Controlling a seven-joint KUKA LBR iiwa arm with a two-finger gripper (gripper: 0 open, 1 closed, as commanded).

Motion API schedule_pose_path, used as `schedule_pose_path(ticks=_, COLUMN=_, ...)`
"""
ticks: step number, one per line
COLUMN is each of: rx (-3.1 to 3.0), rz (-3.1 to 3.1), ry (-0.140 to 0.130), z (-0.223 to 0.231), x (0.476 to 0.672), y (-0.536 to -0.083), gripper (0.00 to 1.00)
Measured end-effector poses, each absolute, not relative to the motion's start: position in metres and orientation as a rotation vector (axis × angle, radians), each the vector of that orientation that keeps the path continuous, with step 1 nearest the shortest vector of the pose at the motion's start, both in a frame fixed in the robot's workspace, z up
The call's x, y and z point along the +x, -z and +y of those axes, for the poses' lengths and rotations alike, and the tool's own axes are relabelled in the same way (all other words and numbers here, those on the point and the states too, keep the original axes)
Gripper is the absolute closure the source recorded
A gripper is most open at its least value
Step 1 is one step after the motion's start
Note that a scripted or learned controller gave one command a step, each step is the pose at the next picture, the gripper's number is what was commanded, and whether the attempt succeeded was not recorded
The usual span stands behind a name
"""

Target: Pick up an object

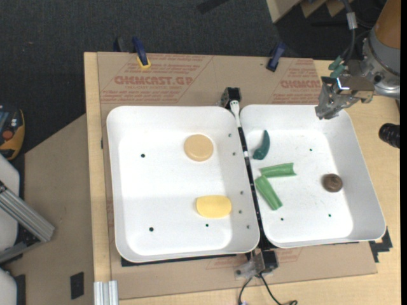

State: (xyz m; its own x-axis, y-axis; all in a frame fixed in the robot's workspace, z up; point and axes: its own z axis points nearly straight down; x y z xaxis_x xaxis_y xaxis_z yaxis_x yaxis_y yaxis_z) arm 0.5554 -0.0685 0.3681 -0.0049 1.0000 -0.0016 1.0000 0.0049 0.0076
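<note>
My gripper (327,107) hangs over the far edge of the right bin (356,224), above its back right corner, with nothing visible between its fingers. In the right bin lie a dark teal curved piece (262,145), two green sticks (277,169) (268,192) and a small brown round object (331,183). The left bin (127,234) holds a tan round disc (199,148) and a yellow oval piece (213,206). All objects rest on the bin floors, well apart from the gripper.
Both bins sit on a brown cardboard sheet (191,75) held by clamps (140,53) (276,56) at its far edge. A black clip (230,97) joins the bins at the back. A dark object (389,133) lies right of the right bin.
</note>
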Motion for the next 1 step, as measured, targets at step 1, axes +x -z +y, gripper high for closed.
schedule_pose_path(ticks=1, rx=2.234, rz=2.215, ry=0.007, z=-0.1269, x=0.4753, y=-0.3331, gripper=1.00)
